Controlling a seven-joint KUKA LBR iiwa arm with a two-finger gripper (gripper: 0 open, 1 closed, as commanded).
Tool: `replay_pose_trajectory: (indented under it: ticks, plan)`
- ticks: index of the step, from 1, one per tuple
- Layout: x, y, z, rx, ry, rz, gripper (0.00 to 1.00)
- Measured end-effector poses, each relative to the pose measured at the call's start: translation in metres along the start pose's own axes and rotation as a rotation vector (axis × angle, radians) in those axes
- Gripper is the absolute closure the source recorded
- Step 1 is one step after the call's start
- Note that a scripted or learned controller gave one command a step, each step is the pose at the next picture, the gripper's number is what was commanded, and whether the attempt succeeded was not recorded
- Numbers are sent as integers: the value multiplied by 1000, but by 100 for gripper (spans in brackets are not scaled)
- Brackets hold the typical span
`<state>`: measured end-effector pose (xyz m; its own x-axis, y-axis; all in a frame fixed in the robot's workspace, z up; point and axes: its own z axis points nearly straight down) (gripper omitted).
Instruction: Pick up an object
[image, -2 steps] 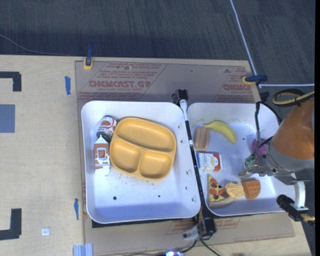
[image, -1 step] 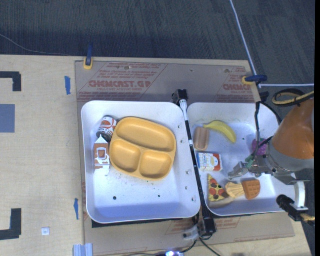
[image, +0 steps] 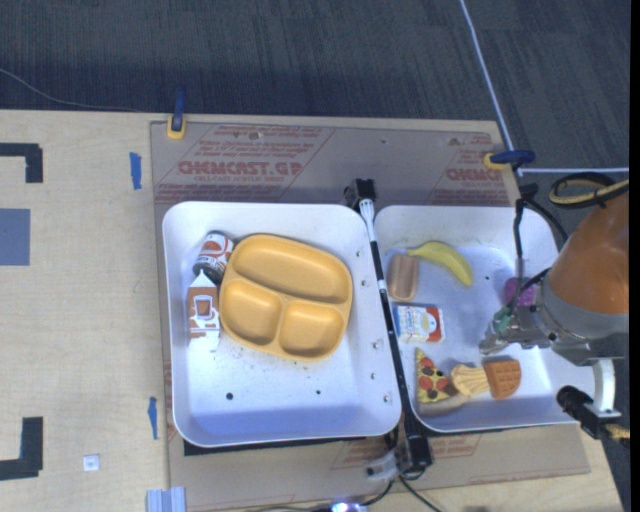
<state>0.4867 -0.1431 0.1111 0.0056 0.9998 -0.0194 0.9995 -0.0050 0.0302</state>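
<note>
In the right bin (image: 470, 425), the gripper (image: 505, 330) hovers just above the orange bread piece (image: 502, 378).

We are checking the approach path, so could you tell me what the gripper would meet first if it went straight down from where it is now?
Probably the white floor of the right bin, just above the orange food piece; the gripper hangs there, though depth is unclear.

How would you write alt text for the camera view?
The end effector hangs over the right bin, near a banana, a pizza slice and a small carton. The left bin holds a yellow divided tray.
</note>
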Motion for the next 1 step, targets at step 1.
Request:
replay_pose_trajectory:
  ticks: [1]
  plan:
    - [0, 0, 0, 0, 0, 0, 0]
